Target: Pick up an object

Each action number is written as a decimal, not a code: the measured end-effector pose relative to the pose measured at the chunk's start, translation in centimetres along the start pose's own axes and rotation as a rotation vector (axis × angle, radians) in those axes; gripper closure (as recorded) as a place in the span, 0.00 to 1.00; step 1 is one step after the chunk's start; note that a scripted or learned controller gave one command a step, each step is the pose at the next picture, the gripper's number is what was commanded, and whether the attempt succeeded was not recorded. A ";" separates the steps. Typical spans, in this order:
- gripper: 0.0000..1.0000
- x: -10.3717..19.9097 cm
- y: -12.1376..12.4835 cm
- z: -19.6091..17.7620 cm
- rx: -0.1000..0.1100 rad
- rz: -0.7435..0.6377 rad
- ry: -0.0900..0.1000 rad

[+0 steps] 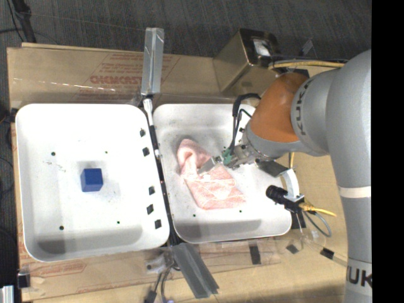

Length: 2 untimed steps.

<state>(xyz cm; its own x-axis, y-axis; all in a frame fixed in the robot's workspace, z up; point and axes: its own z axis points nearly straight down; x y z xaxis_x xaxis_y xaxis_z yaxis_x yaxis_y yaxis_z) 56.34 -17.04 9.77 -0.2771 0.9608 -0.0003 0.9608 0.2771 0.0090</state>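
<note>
A pink cloth [208, 178] lies crumpled in the middle of the right bin [265, 226], its long axis running from the upper left toward the lower right. The gripper [222, 158] sits at the cloth's upper right edge — touching or just above it, with the cloth spreading away to its left and below. Whether its fingers are apart or together cannot be told. A blue cube [92, 179] rests well apart in the left bin [38, 232] — far from the arm.
</note>
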 end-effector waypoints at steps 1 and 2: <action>0.00 -0.3 -2.8 0.0 -0.002 -0.013 -0.003; 0.00 -2.7 -4.2 -0.1 -0.003 -0.021 -0.003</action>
<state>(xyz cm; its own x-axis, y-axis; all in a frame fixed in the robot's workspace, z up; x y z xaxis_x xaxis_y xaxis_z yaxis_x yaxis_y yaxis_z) 53.07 -20.80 9.82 -0.2971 0.9548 -0.0040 0.9548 0.2972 0.0118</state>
